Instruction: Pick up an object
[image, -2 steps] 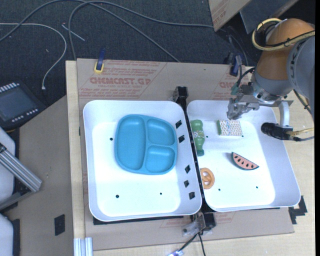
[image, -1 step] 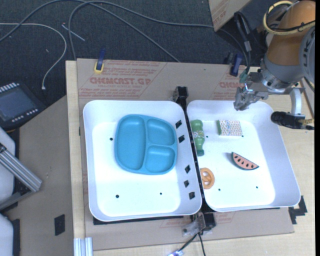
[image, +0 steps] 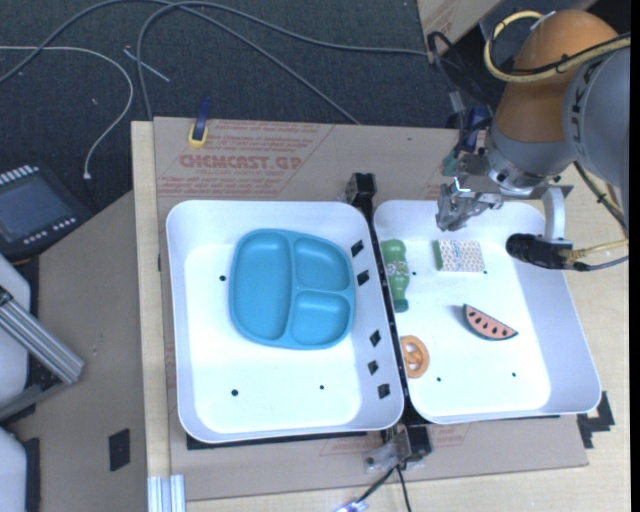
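My gripper (image: 456, 218) hangs over the far part of the right bin (image: 560, 330), just above a small patterned square pad (image: 461, 255). Nothing shows between its fingers. A green bottle (image: 396, 273) lies along the bin's left wall. A watermelon slice (image: 488, 323) rests near the bin's middle. Toward the front left of that bin lies a brown pretzel (image: 414, 354).
The left bin (image: 200, 380) holds a blue divided plate (image: 292, 288). Black clips run along the seam between the bins. The arm's orange band and grey wrist loom over the bench's far right corner.
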